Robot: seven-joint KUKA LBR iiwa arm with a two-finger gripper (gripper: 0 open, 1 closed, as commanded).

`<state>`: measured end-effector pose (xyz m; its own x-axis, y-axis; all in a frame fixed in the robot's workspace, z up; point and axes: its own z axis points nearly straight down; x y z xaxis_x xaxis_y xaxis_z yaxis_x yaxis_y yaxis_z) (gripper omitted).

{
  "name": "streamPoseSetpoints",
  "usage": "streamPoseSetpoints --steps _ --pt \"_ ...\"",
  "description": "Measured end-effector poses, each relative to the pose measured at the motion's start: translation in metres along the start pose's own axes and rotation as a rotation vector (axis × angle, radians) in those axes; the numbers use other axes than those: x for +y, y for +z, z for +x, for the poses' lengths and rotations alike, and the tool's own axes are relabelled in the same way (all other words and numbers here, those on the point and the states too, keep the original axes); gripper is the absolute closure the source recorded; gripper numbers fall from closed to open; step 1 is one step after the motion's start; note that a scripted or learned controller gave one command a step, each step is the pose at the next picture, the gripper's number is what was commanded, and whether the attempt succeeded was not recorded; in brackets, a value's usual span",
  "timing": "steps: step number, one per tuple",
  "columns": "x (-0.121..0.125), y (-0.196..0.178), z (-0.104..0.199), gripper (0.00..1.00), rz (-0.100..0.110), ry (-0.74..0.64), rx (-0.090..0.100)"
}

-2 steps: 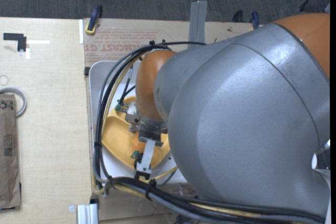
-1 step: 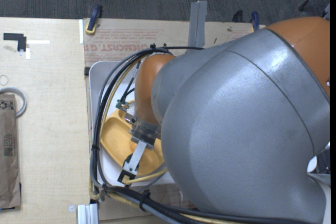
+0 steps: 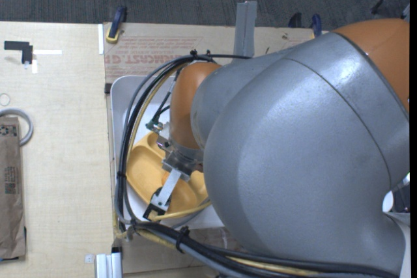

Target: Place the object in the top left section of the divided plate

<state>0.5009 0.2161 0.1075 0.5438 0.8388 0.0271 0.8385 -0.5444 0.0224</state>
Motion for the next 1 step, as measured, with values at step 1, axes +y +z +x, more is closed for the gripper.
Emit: streamPoseSetpoints --steps 1 --pt "0.0048 0.0006 0.0030 1.00 0.008 0.122 -0.003"
